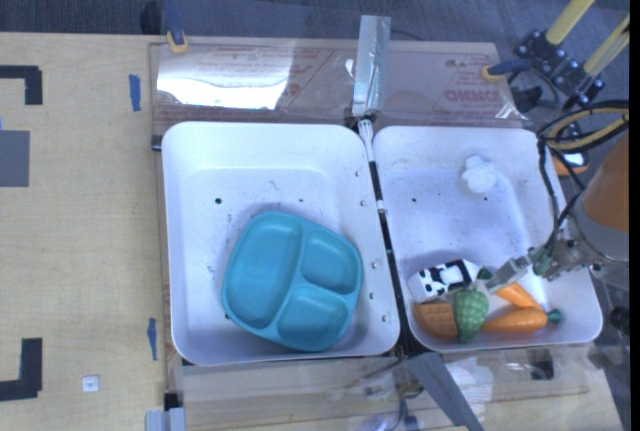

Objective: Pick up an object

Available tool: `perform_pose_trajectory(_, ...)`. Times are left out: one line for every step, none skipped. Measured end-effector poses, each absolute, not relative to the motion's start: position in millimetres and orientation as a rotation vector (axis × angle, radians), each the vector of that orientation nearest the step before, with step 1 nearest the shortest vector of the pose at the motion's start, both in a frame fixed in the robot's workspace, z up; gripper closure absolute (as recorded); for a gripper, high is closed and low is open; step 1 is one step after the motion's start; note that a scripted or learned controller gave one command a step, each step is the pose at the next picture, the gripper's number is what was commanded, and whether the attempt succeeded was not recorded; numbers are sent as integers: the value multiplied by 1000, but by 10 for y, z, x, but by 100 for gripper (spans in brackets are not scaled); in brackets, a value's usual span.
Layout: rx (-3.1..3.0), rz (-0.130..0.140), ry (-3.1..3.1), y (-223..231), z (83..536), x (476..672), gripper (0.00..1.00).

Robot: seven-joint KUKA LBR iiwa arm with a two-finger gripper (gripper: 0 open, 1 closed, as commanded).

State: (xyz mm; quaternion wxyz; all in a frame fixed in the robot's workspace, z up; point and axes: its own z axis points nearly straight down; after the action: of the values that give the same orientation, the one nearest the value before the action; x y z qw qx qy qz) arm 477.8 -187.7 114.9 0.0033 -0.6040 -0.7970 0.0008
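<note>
A: Start at the near edge of the right bin. What do you see there?

B: You have a cluster of toy food. An orange carrot lies nearly level, its long axis running left to right, green stub pointing right toward the bin wall. Just to its left sits a green, bumpy, leaf-shaped piece, and beside that an orange-brown rounded chunk. A second small orange piece lies just above the carrot, tilted.

A: And behind those?

B: A black-and-white patterned toy, blocky, touching the green piece. The pincer reaches in from the right just above the carrot group; you cannot tell from here whether its tips are parted or closed, and nothing shows between them.

A: The left bin?

B: You get a smooth teal plastic plate with three compartments and rounded corners, lying flat in the near half, turned slightly askew.

A: Farther back?

B: A small white, lumpy object rests alone toward the far part of the right bin, well apart from the food. Both bins are glossy white with speckled floors. Beyond them lies a clear sheet on the pale wooden tabletop.
</note>
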Motion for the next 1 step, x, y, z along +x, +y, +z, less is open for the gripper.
perform_pose_trajectory(-1880, -4, -2521, -1900, 868, 4811, 0)
